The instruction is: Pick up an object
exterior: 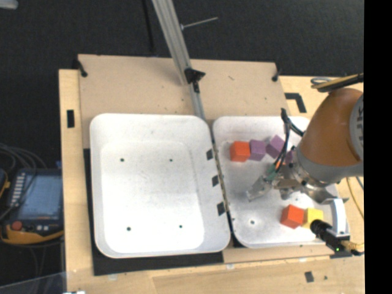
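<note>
Overhead, the grey arm with its orange band [334, 124] reaches in from the right and hangs over the right-hand white bin [245, 231], its bulk covering much of that bin's right side. The tool [260, 190] points down and to the left, its tip near the bare middle of the bin floor; the two fingers look close together with nothing visible between them, though how far they stand apart I cannot tell at this size. Four small blocks lie in this bin. An orange block [240, 151] sits toward the bin's far left part, and just beside it on the right is a purple block [258, 149], with a second purple block [276, 144] next to that, partly tucked under the wrist. Near the bin's near edge lies another orange block [294, 216], touching or almost touching a yellow block [314, 215] on its right. The tool is apart from all of them, between the upper group and the lower pair. To the left, the other white bin [153, 182] sits beside it on the wooden surface [141, 84].
</note>
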`<action>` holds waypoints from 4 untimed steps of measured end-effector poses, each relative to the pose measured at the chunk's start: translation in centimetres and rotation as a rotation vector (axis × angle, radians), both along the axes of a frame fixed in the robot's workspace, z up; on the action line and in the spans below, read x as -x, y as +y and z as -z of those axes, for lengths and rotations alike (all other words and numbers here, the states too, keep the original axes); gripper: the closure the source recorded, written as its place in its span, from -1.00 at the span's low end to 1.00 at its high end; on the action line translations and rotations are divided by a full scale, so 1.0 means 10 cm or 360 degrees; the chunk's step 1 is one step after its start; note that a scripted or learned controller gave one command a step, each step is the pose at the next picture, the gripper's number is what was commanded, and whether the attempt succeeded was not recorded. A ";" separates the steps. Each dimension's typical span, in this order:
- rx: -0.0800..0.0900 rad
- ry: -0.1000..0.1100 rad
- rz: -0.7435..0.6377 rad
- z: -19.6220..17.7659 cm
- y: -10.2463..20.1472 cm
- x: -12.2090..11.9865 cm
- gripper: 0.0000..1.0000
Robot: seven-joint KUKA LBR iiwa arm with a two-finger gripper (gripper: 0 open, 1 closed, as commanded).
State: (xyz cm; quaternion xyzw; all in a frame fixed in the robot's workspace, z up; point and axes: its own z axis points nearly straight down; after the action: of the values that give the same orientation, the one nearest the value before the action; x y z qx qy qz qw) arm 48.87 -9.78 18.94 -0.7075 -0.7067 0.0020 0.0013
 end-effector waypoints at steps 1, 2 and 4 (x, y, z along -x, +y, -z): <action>-0.0001 0.0000 0.0001 0.46 -0.01 -0.07 -1.00; 0.0001 -0.0012 0.0000 0.92 -0.03 -0.08 -1.00; 0.0001 -0.0020 -0.0006 0.18 -0.09 -0.15 1.00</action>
State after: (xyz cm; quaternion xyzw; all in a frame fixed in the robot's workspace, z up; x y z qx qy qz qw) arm 50.40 -10.64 17.16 -0.7062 -0.7080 -0.0022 -0.0035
